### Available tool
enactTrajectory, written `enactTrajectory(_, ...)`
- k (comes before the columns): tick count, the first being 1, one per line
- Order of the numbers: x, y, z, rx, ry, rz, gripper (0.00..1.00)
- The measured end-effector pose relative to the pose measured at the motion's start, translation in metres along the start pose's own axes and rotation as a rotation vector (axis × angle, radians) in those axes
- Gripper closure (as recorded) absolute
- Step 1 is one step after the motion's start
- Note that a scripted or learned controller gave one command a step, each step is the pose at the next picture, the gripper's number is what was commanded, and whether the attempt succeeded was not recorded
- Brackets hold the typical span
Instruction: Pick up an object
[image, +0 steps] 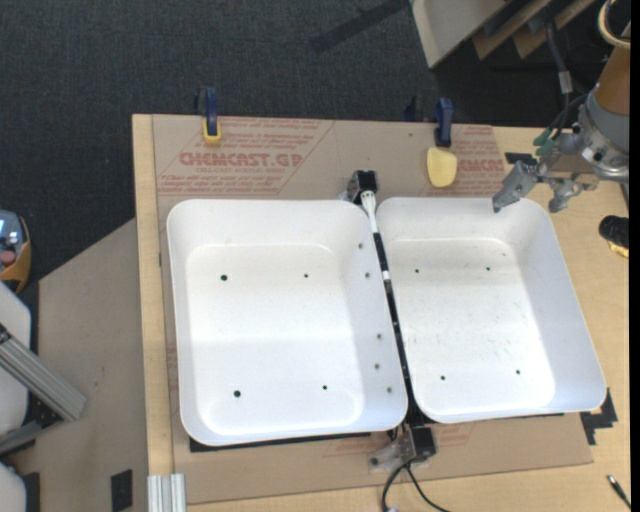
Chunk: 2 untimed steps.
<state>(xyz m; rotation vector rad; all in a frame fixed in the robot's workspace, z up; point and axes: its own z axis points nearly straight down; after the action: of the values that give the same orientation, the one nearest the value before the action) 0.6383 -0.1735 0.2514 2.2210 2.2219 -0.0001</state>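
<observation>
The gripper (528, 195) hangs over the far right corner of the right bin (560, 262), its two grey fingers (508, 190) spread apart with nothing between them. The nearer finger tip sits just above the bin's back rim; the other stands toward the right rim. The arm comes in from the upper right, so that corner is the crowded one.

A pale yellow object (442, 166) lies outside both bins on the brown board (160, 300), just behind the right bin's back rim and left of the gripper, directly below a blue clamp (443, 121). It looks like a soft rounded piece, though at this size I cannot tell what it is. A second blue clamp (208, 106) pins the board at the far left.

The left bin (180, 300) touches the right bin along a dark strip (385, 290) running between them. Both bin floors show only small dark dots, leaving broad open room inside each rim
</observation>
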Motion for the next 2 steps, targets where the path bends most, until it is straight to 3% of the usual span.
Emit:
enactTrajectory(1,-0.038,-0.029,0.132,0.014,0.003,0.005,0.0)
enactTrajectory(2,-0.052,-0.033,-0.144,-0.021,-0.009,0.0,0.0)
